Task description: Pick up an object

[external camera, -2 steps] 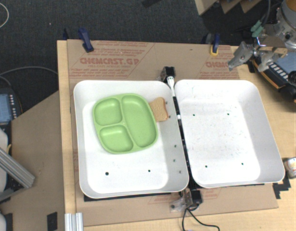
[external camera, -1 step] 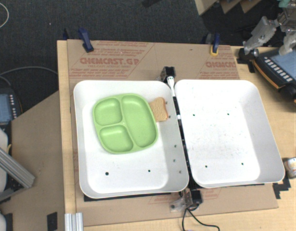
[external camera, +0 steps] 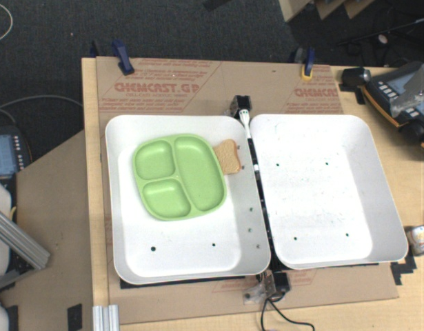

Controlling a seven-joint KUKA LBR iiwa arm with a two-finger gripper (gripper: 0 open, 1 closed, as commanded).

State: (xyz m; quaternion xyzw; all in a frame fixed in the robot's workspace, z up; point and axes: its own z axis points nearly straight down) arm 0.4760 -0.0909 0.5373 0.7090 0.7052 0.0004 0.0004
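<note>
Two shallow white bins sit side by side on a brown bench. The left bin (external camera: pixel 129 254) holds one green divided plate (external camera: pixel 178 176) with three compartments, lying in the bin's upper half, left of the frame's centre. One tan, toast-like piece (external camera: pixel 228 157) rests just beside the plate's upper right rim, apparently touching it, close to the wall the bins share. The right bin (external camera: pixel 322 192) shows bare white floor with a few dark specks.

We cannot tell how the pincer stands, so nothing can be said of its grip.

We count two candidates for the pick: one plate, one tan piece. In our judgement, each carries a risk. The plate is broad and low, so a two-finger grasp may slide off its rim. The tan piece is thin and wedged between plate and bin wall, so descending fingers could strike either one, or nudge the piece under the rim rather than close on it.
</note>
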